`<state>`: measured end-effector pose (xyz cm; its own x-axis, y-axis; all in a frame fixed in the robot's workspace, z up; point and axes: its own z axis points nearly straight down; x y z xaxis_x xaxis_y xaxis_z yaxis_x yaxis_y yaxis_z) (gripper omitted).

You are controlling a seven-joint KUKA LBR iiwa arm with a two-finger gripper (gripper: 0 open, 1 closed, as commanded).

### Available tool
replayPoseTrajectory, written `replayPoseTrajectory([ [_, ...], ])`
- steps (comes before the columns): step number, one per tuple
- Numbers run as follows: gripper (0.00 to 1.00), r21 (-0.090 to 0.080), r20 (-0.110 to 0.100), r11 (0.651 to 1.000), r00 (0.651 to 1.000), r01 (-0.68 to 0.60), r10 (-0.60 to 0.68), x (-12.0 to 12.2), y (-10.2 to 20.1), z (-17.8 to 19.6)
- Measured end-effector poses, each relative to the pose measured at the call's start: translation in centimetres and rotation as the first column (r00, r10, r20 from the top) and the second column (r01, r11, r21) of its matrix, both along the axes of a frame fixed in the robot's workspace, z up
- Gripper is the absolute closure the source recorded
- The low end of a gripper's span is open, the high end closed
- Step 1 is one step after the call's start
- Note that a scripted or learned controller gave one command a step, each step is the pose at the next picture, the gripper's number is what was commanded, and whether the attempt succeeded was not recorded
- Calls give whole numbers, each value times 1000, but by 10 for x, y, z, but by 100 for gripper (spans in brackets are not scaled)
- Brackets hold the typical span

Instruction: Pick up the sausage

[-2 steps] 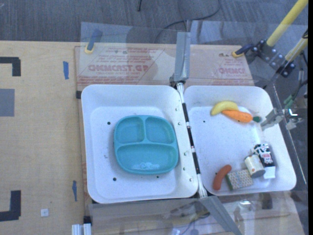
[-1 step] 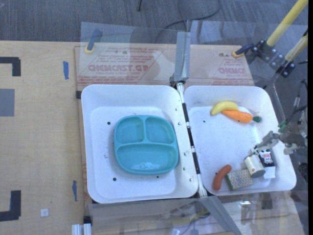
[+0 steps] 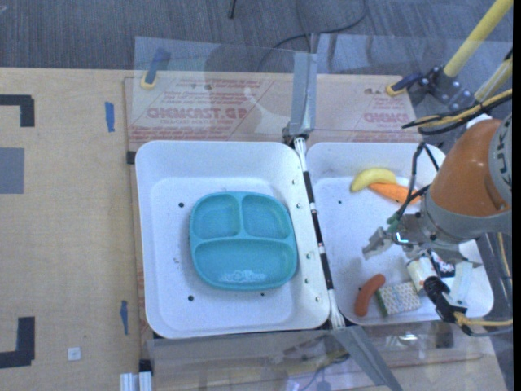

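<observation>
A pale wooden table (image 3: 65, 243) carries two shallow white bins side by side, with grey carpet beyond its far edge. The left bin (image 3: 155, 177) holds a teal divided plate (image 3: 242, 241) lying flat near its middle. In the right bin (image 3: 338, 210), the sausage (image 3: 368, 295) lies near the front wall, slightly tilted, reddish-orange, with nothing gripping it. Just to the right of the sausage sits a small patterned packet (image 3: 398, 298), close beside it, perhaps touching. Farther back from the sausage, near the bin's rear, a yellow banana (image 3: 372, 177) lies against an orange carrot (image 3: 391, 191). The grey arm with its orange band (image 3: 472, 177) reaches over the bin from the right of the sausage. Its tool (image 3: 389, 239) hangs above the bin floor, behind the sausage and apart from it; how far its fingers are spread I cannot tell, and nothing is seen between them.
</observation>
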<state>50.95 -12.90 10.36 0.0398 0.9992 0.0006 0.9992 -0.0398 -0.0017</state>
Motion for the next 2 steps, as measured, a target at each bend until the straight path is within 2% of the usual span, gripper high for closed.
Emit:
replayPoseTrajectory([
  [1, 0, -6, 14, 1000, 1000, 10, -10, -26, 33, -14],
  [2, 100, -6, 18, 1000, 1000, 14, -14, -26, 31, -4],
])
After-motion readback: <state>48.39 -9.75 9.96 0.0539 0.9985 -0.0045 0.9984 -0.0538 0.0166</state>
